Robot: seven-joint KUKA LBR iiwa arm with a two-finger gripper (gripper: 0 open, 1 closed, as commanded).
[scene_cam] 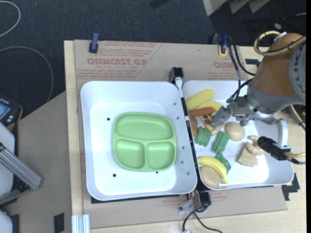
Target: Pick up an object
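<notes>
The gripper [227, 114] hangs low over the right bin [279, 178], at centre right of the frame; whether it is wide or narrow I cannot tell. Beneath lie toy foods: 2 bananas [203, 99], green pieces [221, 141]. A green tray [144, 141] sits in the left bin [92, 130].

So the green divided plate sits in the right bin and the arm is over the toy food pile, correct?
Not quite. In the camera view the green divided plate sits in the left bin, not the right. The rest holds: the arm's gripper is over the toy food in the right bin.
</notes>
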